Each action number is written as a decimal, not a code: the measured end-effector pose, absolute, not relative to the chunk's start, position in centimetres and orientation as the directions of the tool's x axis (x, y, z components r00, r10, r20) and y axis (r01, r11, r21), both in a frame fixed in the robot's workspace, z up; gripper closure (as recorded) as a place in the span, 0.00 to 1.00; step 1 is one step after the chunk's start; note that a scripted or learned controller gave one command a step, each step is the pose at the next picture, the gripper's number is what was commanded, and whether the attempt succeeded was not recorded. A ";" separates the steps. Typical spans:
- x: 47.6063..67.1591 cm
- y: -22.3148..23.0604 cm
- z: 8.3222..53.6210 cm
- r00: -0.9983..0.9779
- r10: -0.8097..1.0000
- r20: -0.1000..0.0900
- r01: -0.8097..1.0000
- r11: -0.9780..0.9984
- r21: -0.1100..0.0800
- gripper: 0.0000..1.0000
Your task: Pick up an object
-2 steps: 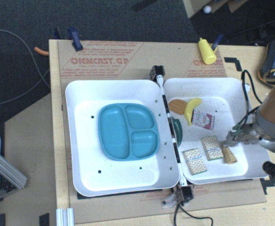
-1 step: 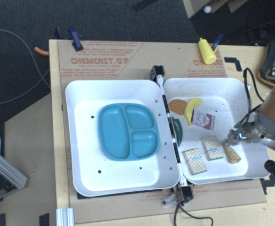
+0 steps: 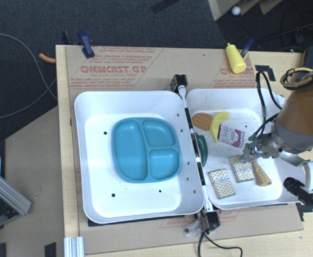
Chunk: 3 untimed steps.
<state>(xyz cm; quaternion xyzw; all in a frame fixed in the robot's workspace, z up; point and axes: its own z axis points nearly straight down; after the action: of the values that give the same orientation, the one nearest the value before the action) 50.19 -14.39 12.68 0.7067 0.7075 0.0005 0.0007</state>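
Table (image 3: 119,63): two shallow white bins side by side. Left bin (image 3: 92,143) holds a blue divided plate (image 3: 145,149), lying flat near its middle.

Right bin (image 3: 236,197) holds the loose items. A yellow banana-shaped piece (image 3: 218,123) lies against a brown round piece (image 3: 202,121) near the far left of the bin. Just beside them, a small carton with a red-and-white label (image 3: 231,136). A green thing (image 3: 201,146) sits at the bin's left wall, partly hidden. Nearer the front: two patterned packets, one (image 3: 221,183) toward the left, one (image 3: 242,171) further right, with a tan cone-like piece (image 3: 261,174) touching the second.

Arm (image 3: 300,116) reaches in from the right. Gripper (image 3: 255,150) sits low, just above the right packet, possibly touching it. Cannot tell whether the jaws are spread or pressed together; nothing visibly pinched.

A yellow bottle (image 3: 235,58) lies on the table beyond the right bin.
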 end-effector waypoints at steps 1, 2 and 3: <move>50.2 -14.4 12.7 -0.001 1.000 -0.001 1.000 0.001 0.001 0.00; 55.7 -14.1 8.4 -0.001 1.000 0.000 1.000 0.001 0.001 0.00; 62.0 -9.7 8.5 -0.002 1.000 0.001 1.000 0.002 0.001 0.00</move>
<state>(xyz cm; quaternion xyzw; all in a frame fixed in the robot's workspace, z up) 61.99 -9.68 8.49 0.7065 0.7077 0.0006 0.0000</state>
